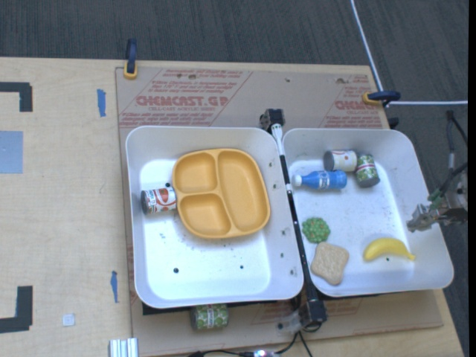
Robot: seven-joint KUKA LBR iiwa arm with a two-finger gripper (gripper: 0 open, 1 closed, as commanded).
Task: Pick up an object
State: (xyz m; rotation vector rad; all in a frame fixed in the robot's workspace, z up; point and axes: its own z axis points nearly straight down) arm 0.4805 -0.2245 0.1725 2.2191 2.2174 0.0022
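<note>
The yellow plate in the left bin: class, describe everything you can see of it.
The yellow plate is a rounded-square divided dish, seemingly plastic, with three compartments: one long section on the right and two smaller on the left. It lies flat, slightly turned, in the upper middle of the left bin. A small red and white can on its side touches its left edge.

Red repeated print reading "CHEMCAST GP" runs across the brown paper-covered sheet (223, 95) under the two white bins. The labels on the small cans and the blue bottle are too small to read.
</note>
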